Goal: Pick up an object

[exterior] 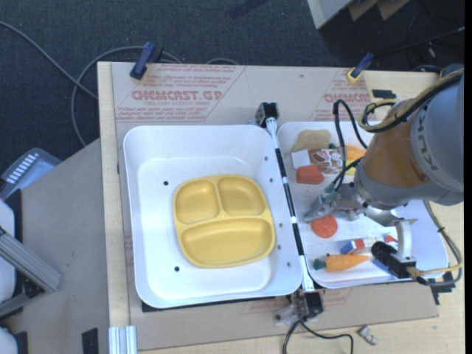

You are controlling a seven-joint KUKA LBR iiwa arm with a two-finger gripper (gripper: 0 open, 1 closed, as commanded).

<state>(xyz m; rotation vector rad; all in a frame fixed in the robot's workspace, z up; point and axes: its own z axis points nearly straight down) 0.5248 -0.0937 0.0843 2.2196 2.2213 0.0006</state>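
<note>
My gripper (325, 206) reaches down into the right bin (436, 251) from the right, in its left middle part. Just below it lies a flat red round thing (324, 228), close to or touching it. I cannot see anything held. A red block (310, 174) sits just above the gripper, with a white and red packet (302, 158) and a tan bread slice (314, 139) beyond it. An orange carrot (346, 262) lies along the bin's near edge. The arm hides much of the bin's right side.
The left bin (147, 198) holds a yellow divided plate (222, 220). In the right bin an orange piece (355, 153) shows beside the arm, and a small red, white and blue item (359, 245) lies above the carrot. The bins' shared wall (286, 198) runs left of the gripper.
</note>
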